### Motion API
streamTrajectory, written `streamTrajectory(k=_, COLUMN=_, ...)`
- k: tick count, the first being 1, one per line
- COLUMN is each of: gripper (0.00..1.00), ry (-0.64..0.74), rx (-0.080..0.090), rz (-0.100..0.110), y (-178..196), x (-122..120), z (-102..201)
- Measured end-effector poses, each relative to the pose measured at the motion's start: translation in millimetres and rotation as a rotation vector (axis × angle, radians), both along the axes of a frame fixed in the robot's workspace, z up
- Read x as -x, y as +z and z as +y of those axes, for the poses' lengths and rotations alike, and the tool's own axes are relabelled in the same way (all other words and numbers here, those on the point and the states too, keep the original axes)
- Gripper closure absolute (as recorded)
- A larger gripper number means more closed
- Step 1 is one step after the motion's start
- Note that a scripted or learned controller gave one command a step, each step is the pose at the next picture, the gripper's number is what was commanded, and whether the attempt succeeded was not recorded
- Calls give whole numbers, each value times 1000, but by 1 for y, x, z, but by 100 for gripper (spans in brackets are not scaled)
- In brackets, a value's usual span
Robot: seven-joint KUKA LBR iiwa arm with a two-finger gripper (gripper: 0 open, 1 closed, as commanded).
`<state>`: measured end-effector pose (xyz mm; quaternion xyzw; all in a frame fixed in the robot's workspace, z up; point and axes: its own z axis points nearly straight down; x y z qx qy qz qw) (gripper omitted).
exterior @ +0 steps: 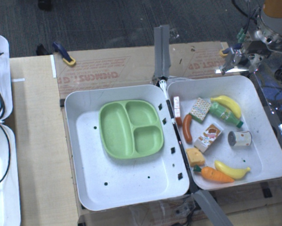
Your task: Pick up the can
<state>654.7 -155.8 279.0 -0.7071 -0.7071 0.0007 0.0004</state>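
The can (pixel 240 138) lies on its side in the right bin (pixel 259 97), toward 3 o'clock of the bin floor, with its open grey end turned to the left. Nothing touches it. Just above it, at about 12 o'clock from the can, lies a green bottle (pixel 225 114), and a banana (pixel 228 104) curves beside that bottle. At 9 o'clock from the can there is a small carton (pixel 207 137), and further left a sausage (pixel 187 128). A second banana (pixel 232 170) and a carrot (pixel 213 174) lie near the bin's lower edge — at about 6 o'clock from the can.

The left bin (pixel 84 141) holds a green divided plate (pixel 131 128).

The gripper (pixel 240 57) hangs outside the right bin, at about 1 o'clock from it, well apart from the can — whether it is open or closed, I cannot tell.
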Motion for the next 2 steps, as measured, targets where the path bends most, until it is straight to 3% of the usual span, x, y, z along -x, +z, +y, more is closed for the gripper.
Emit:
streamTrajectory(k=1, gripper=0, ry=567, rx=-1, rz=-1, y=-123, x=40, z=16)
streamTrajectory(k=2, gripper=0, ry=542, rx=-1, rz=0, y=-188, x=100, z=49)
